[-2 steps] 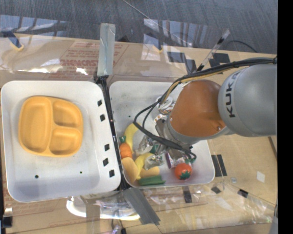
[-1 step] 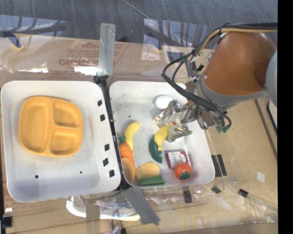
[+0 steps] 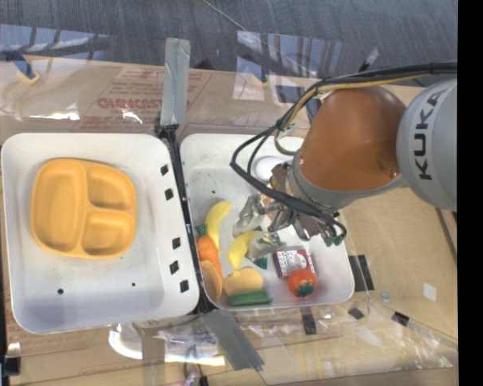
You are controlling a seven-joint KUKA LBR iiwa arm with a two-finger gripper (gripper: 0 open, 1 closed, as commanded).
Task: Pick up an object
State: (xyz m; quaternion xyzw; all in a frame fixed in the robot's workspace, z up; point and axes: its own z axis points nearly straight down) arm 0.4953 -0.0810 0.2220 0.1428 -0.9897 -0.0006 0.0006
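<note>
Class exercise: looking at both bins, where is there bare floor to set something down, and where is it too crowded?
Left bin: bare floor below and right of the yellow divided plate, toward the near wall. Right bin: a bare strip along the far-left corner, above the banana. Its near half is crowded with the carrot, tomato and other toy food, with the gripper above.

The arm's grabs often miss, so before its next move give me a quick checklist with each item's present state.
1. Gripper is over the right bin: ok.
2. Pickable items lie below it, banana and yellow piece: ok.
3. Something between the fingers: cannot tell.
4. Cables hang free of the bin contents: ok.
5. Left bin holds the yellow tray, away from the arm: ok.
</note>
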